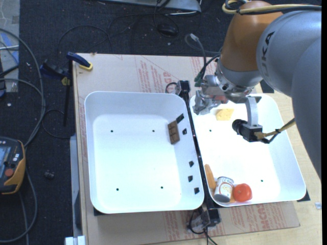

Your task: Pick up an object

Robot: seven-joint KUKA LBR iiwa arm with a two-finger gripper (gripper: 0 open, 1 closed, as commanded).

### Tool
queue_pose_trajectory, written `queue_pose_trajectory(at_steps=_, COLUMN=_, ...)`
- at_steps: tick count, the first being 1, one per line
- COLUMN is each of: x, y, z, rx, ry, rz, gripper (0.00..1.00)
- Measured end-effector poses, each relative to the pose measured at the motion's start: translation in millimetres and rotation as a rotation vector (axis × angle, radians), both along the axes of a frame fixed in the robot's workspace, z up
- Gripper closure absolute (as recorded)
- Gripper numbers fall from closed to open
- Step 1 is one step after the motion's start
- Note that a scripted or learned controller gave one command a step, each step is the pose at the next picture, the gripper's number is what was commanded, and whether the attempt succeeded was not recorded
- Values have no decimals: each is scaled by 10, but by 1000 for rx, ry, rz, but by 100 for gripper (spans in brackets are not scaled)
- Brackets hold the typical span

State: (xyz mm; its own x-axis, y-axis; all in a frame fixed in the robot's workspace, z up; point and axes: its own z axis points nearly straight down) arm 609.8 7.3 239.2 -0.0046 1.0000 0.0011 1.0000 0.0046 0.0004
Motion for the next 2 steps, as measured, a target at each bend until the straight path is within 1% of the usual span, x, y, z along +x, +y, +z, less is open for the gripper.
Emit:
queue_pose_trajectory(at_steps=1, x=141, y=435, z=44, rx=0, ry=0, rz=-1, gripper=100)
queue_pose_trajectory(at_steps=2, x=327, y=870, z=-127, rx=-1, ry=2, rz=-1, gripper=100)
